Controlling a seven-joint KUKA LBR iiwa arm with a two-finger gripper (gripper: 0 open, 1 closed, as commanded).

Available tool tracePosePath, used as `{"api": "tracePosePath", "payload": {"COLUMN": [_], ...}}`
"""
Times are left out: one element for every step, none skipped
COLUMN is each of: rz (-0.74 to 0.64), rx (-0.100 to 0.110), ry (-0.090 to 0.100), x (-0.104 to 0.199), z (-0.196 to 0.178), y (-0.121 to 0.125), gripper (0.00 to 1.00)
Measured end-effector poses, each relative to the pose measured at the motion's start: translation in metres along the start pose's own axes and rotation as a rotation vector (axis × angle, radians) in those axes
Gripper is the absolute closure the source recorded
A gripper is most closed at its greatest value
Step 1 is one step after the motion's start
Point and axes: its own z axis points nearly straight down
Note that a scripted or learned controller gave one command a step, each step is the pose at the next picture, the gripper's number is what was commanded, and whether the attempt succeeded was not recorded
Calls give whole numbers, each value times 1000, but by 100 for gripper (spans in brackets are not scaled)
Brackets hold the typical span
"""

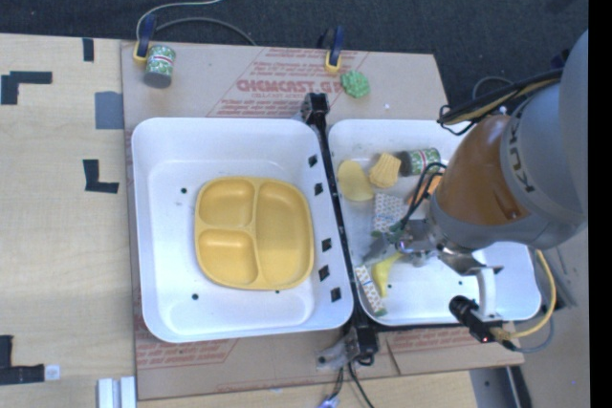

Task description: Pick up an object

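The cardboard sheet point(287, 91) over the wooden bench point(57, 205) bears my two bins. My gripper point(397, 248) hangs low in the right bin point(516, 296); whether my jaws are clenched I cannot tell. A yellow object point(382, 274) lies beside them, a corn cob point(384, 170) and bottle point(421, 160) above. The left bin point(158, 158) holds a yellow divided plate point(254, 232).

A yellow divided plate point(255, 232) is lying in the left bin point(158, 205). On the cardboard sheet point(277, 86) covering the worktop point(57, 205), a small green-labelled can point(159, 65) is sitting far left, and a green lump point(357, 84) is resting beyond the right bin point(521, 291).
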Motion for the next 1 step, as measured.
{"api": "tracePosePath", "payload": {"rz": [-1], "rx": [0], "ry": [4], "x": [1], "z": [-11], "y": [1], "gripper": [100]}}
